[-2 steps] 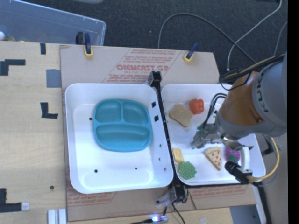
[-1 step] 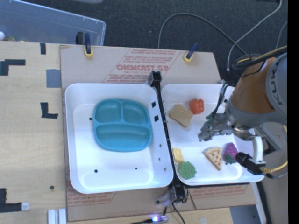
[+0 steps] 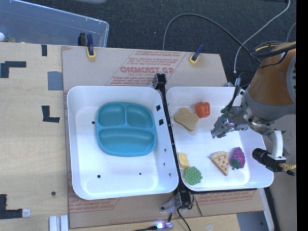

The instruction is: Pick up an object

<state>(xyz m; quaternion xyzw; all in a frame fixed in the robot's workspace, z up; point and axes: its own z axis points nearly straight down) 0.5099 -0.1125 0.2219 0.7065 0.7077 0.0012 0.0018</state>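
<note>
Tool [image 3: 220, 130] grip state unclear, above right bin [image 3: 250, 179]; pizza slice [image 3: 221, 162] tip points down-right.

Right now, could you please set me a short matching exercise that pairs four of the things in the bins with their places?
Things:
1. blue divided plastic plate
2. red toy pepper
3. green toy broccoli
4. purple toy grape bunch

Places:
A. right bin, near corner beside the divider
B. left bin
C. right bin, just right of the pizza slice
D. right bin, far part, right of the tan bread piece

Pairs: 1-B, 2-D, 3-A, 4-C
</note>
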